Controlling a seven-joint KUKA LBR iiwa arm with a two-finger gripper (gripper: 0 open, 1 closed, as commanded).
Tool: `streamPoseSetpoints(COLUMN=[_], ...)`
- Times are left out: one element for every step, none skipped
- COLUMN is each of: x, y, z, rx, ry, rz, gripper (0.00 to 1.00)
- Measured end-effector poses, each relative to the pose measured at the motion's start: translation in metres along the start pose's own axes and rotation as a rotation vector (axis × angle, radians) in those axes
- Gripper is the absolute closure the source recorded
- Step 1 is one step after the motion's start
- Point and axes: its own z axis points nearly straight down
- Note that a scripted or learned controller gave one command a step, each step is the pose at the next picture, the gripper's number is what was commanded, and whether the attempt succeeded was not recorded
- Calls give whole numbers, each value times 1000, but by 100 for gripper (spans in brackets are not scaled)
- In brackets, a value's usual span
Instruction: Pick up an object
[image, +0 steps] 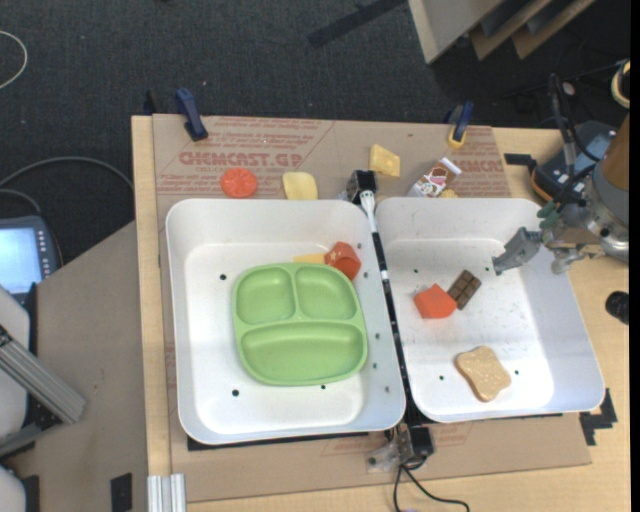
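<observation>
A: Camera view, gripper status?
B: Gripper (512, 252) sits over the far right part of the right bin (560, 310), entering from the right. Whether it is released or clenched cannot be determined at this angle; nothing is visible in its grasp.
A: Right bin contents?
B: Orange block (435, 302) near the middle left, touching a brown chocolate bar (463, 288) just to its right. Bread slice (484, 372) lies nearer, well apart from both. All three are clear of the gripper.
A: Left bin?
B: Left bin (195, 330) holds a green divided plate (298, 324). A red-orange piece (344, 259) rests at the plate's far right corner.
A: Outside the bins?
B: On the board beyond them: red disc (239, 182), yellow piece (299, 185), second yellow piece (385, 160), small wrapped packet (436, 179)
</observation>
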Motion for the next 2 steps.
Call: streamPoseSetpoints(x=[50, -8], y=[25, 49], z=[121, 122], rx=[8, -4], ry=[4, -4], rz=[-5, 3], gripper=[0, 0])
